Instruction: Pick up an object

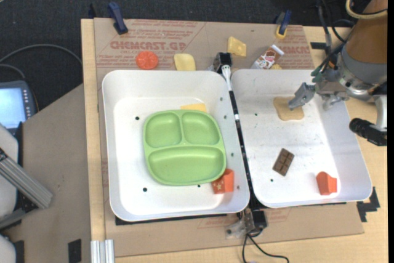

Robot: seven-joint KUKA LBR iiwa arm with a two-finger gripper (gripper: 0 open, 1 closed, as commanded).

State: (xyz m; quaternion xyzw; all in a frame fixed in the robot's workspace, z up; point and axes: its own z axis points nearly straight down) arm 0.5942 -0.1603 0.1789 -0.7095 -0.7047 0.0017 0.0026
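Note:
My gripper [315, 97] hangs over the back of the right bin [345, 132], its two grey fingers spread open with nothing between them. The left finger [300, 97] is just above a flat tan piece [288, 111] lying on the bin floor. Nearer the front of the same bin lie a brown chocolate bar [283, 162] and an orange block [326, 182].
The left bin [117, 132] holds a green divided plate [183, 146], a yellow piece [194, 108] behind it and an orange block [224, 182] at its front right. On the cardboard behind the bins lie a red disc [146, 60], yellow pieces [184, 61] and a red-white packet [266, 59].

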